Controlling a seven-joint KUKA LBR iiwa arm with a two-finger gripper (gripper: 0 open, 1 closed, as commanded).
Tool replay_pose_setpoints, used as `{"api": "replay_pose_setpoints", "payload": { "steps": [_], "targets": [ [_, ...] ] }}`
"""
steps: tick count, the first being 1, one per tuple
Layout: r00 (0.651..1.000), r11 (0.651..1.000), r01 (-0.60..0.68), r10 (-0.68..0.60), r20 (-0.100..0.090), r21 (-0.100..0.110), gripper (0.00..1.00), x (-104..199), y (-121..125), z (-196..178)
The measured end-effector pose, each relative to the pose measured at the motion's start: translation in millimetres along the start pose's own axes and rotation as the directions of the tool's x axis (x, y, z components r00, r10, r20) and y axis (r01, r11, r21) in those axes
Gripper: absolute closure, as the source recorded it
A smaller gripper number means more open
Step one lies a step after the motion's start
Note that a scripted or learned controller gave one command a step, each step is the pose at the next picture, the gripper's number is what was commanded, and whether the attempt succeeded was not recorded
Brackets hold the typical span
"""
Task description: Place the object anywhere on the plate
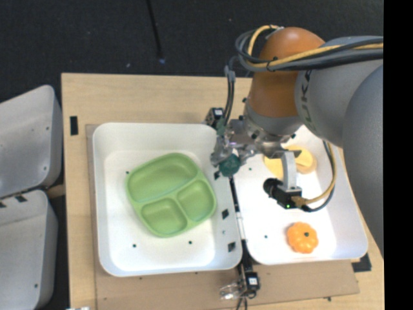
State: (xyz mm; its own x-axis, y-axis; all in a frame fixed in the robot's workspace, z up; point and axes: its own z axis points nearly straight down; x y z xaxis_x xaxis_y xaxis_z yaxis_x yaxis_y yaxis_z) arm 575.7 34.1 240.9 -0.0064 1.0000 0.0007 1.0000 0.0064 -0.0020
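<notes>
A green divided plate (170,193) lies tilted in the left white bin (110,244). My gripper (226,158) hangs over the ridge between the two bins, just past the plate's right rim. A small dark teal object (229,167) sits between its fingertips, and the gripper is shut on it. The teal object is above the bins' shared edge, beside the plate and not over it. The arm's orange band and grey body cover the back of the right bin.
In the right bin (335,237), an orange pumpkin-shaped object (302,237) rests near the front. A yellow object (299,161) lies partly under the arm. A black cable fitting (282,194) hangs from the wrist over the right bin.
</notes>
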Motion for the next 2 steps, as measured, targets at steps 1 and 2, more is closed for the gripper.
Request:
{"api": "replay_pose_setpoints", "payload": {
  "steps": [1, 2],
  "targets": [
    [1.000, 1.000, 0.000, 0.000, 0.000, -0.003, 1.00, 49.2, 8.2, -0.7],
    [1.000, 1.000, -0.004, 0.004, 0.001, -0.002, 0.00, 46.5, 7.9, -0.7]
  ]
}}
